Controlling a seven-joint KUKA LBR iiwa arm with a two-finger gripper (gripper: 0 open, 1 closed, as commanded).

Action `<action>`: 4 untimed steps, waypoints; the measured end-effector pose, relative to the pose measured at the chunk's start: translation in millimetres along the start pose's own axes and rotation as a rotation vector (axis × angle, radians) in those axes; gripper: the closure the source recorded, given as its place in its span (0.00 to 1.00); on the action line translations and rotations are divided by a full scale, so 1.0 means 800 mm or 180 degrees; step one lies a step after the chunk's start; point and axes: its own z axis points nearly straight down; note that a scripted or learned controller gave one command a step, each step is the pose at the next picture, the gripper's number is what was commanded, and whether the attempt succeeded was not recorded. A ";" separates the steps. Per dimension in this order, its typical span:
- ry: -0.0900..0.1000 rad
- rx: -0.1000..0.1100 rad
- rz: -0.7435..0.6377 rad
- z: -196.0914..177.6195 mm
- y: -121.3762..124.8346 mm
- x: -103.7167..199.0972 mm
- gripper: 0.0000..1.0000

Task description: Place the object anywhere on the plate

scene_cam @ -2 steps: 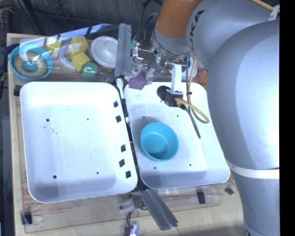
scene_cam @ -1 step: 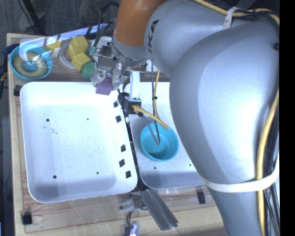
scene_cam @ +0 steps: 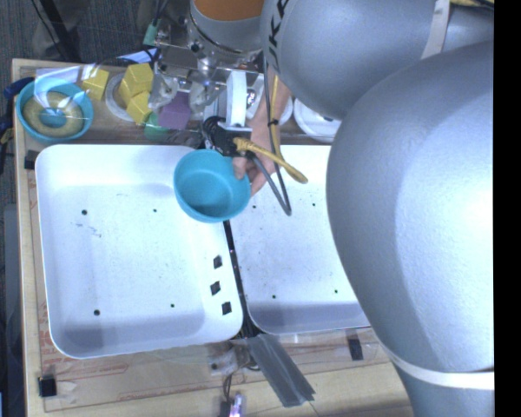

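Note:
A blue bowl (scene_cam: 210,187) hangs tilted over the divider between the two bins, its opening facing up and left. My gripper (scene_cam: 241,168) reaches down from the wrist at the top centre and is shut on the bowl's right rim. A pale finger (scene_cam: 252,177) shows against the outside of that rim. A white round plate-like rim (scene_cam: 315,122) peeks out behind the right bin, mostly hidden by the arm.
The left bin (scene_cam: 113,259) and the right bin (scene_cam: 295,268) lie side by side. The arm's grey bulk covers the right bin's right part. On the back ledge sit a blue dish (scene_cam: 54,111), yellow blocks (scene_cam: 137,89) and a purple piece (scene_cam: 177,109).

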 end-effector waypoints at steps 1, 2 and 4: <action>-0.0007 0.0015 0.0342 0.023 0.016 -0.116 1.00; 0.0001 -0.0003 0.0011 -0.082 -0.024 0.010 1.00; -0.0001 -0.0008 -0.0670 -0.128 -0.046 -0.092 1.00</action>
